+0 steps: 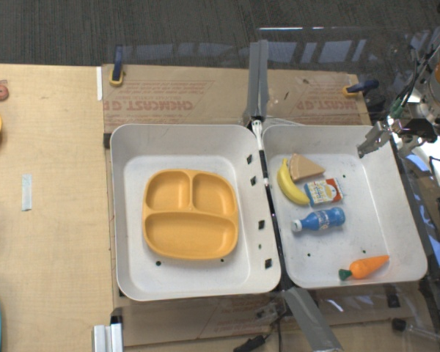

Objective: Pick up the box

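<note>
You have two white bins side by side on the bench. The left bin [128,196] holds a yellow divided plate [191,213], lying flat near its middle, with three compartments showing.

The box [323,191] you are after sits in the right bin [396,218], toward the upper left of that bin. It is a small white and orange carton lying flat. A banana [290,184] lies just beside it on its left, curving down along the bin's left part, and a brown wedge that looks like a slice of bread [305,168] rests just above the box, touching or overlapping the banana's top end; from this angle you cannot tell which. Just below the box lies a small blue bottle [321,220] on its side, white cap pointing left. An orange carrot [366,267] with a green tip lies well apart from these, near the bin's lower right corner.

The gripper [369,144] hangs at the upper right rim of the right bin, well apart from the box and holding nothing. Its metal tips are thin and partly lost against the clutter behind them, so you cannot tell whether the fingers are spread or together.
</note>
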